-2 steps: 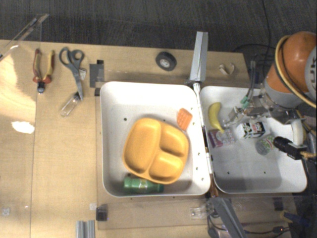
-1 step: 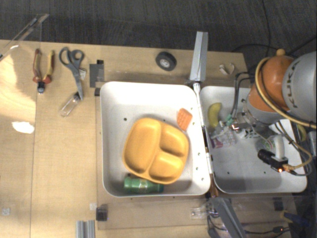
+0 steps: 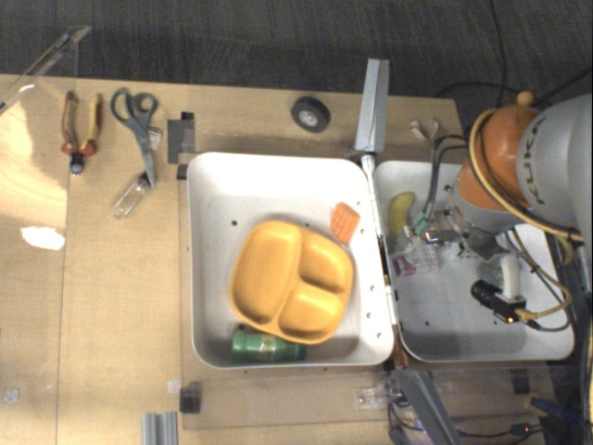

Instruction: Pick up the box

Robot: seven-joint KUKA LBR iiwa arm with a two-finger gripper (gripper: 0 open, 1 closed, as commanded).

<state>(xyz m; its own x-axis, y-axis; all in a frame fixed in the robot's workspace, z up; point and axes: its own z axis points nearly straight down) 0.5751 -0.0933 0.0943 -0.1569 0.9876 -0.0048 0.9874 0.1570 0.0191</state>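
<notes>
A small orange box-like thing (image 3: pixel 345 221) leans against the far right rim of the yellow plate in the left bin (image 3: pixel 208 248). In the right bin (image 3: pixel 463 336), a clear packet with purple print (image 3: pixel 410 258) lies near the left wall, beside a yellow banana (image 3: pixel 400 213). My gripper (image 3: pixel 429 233) hangs low over the right bin's far left part, just right of the banana and above the clear packet. The grey wrist hides much of it. Nothing shows between its fingers.
A yellow three-part plate (image 3: pixel 292 281) takes up most of the left bin, and a green bottle (image 3: pixel 264 345) lies along its near wall. Scissors (image 3: pixel 139 123), pliers (image 3: pixel 79 128) and a tape roll (image 3: pixel 310 113) rest on the bench beyond the bins.
</notes>
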